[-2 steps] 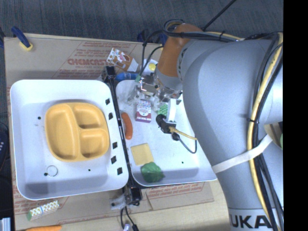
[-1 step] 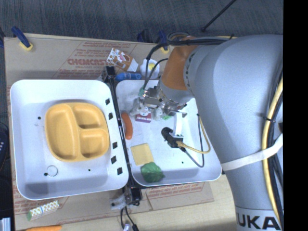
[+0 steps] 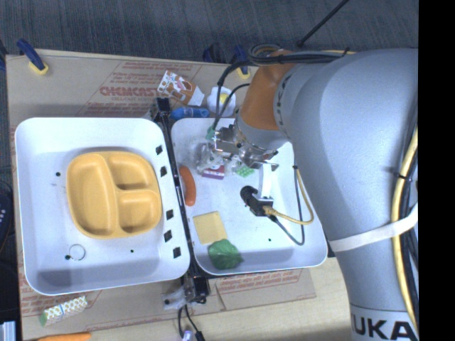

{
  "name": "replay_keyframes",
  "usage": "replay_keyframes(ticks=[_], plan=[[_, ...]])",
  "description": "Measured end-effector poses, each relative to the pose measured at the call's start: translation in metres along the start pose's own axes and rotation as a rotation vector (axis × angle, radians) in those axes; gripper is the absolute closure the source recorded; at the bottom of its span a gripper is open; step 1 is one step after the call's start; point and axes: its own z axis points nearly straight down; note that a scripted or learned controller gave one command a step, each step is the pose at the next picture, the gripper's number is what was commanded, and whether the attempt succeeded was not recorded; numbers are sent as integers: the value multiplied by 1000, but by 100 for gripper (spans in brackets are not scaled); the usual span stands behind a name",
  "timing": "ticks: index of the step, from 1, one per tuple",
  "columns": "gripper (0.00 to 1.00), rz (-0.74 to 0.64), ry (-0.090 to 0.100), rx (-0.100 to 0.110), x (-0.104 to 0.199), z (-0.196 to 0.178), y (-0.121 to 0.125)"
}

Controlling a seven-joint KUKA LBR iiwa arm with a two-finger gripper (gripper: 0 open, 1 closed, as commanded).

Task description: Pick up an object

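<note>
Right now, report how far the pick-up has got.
Done: the arm has reached into the right bin and the gripper sits low at its upper left, over a small cluster of items. In hand: nothing I can confirm; no object is visibly lifted. Left: the grasp and lift. The orange sausage, yellow cheese slice and green toy lie untouched on the bin floor.

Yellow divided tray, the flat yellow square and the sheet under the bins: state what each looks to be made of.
The yellow divided tray looks like moulded plastic: smooth, rounded compartment walls, a soft sheen. The flat yellow square is thin and matte, possibly soft plastic or foam; the view leaves that open. The sheet under the bins looks like brown cardboard, matte with red print.
</note>
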Motion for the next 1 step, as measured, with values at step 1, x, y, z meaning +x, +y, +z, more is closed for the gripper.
replay_keyframes(ticks=[1], plan=[[100,-78,-2,-9,-10,-130,16]])
